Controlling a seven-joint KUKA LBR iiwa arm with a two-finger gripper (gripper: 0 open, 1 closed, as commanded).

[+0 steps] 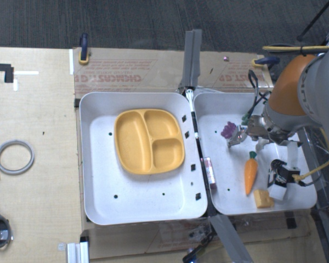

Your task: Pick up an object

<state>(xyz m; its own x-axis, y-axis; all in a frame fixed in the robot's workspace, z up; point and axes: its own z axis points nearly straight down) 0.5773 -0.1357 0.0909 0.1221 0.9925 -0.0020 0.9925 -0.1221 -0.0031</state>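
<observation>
gripper [239, 137] over the right bin [219, 199], just beside the purple grapes [228, 129].
you cannot tell how far it is open or whether it holds anything. from the grapes: carrot [250, 174] nearer you and right; yellow block [263, 199] beyond its tip; yellow divided plate [149, 141] in the left bin [98, 201].

the two bins [98, 201] look like smooth white plastic with a faint sheen. the divided plate [149, 141] is matt yellow plastic. the carrot [250, 174] is glossy orange plastic with a green top; the small block [263, 199] beside it looks matt and tan. the grapes [228, 129] are dull purple. the bench [33, 212] is pale, smooth wood, with brown printed cardboard [131, 73] behind the bins. the tape ring [13, 156] looks grey and slightly shiny. the gripper [237, 138] is bare, bright metal; the arm's band [289, 89] is smooth orange.
</observation>
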